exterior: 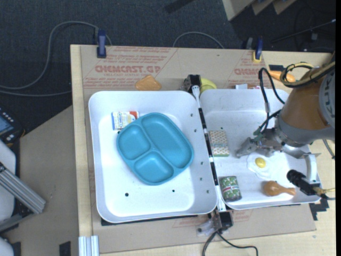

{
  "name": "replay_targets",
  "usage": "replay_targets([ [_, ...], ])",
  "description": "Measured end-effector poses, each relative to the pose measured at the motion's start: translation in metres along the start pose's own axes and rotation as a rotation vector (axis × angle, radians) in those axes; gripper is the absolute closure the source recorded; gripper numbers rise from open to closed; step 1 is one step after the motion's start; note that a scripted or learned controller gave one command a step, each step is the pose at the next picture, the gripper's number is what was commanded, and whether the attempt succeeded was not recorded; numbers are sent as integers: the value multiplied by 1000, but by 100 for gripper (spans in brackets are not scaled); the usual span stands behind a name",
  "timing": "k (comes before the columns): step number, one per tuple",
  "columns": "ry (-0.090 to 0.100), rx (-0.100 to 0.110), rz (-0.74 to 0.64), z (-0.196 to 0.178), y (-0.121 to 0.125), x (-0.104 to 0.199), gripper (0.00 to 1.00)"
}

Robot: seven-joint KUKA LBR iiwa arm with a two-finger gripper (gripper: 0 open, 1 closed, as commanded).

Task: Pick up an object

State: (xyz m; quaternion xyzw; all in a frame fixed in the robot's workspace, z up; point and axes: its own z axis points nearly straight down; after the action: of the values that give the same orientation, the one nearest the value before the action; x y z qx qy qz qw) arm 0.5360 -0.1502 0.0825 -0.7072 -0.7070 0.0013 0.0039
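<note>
two white bins sit side by side on the bench (160, 68), and the claw (254, 144) hangs low inside the right bin (234, 103), with the arm (305, 111) above and to its right in the view. whether the claw is spread or pressed together i cannot tell. nothing shows between its tips. a toy fried egg (260, 165) lies just below it. further down and right of the claw rests a toy drumstick (276, 188). left of the claw is a small speckled packet (218, 143), and below-left a green can (230, 188). well to the claw's left, in the left bin (106, 180), lies a blue divided tray (154, 148), with a small carton (123, 118) touching its upper-left edge.
</note>
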Motion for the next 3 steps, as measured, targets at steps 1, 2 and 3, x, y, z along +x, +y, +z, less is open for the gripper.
replay_targets([
  [1,-9,-18,-3,-4,94,-46,0],
  [2,-2,-2,5,-62,4,-75,0],
  [3,0,-1,-2,-14,-15,-30,0],
])
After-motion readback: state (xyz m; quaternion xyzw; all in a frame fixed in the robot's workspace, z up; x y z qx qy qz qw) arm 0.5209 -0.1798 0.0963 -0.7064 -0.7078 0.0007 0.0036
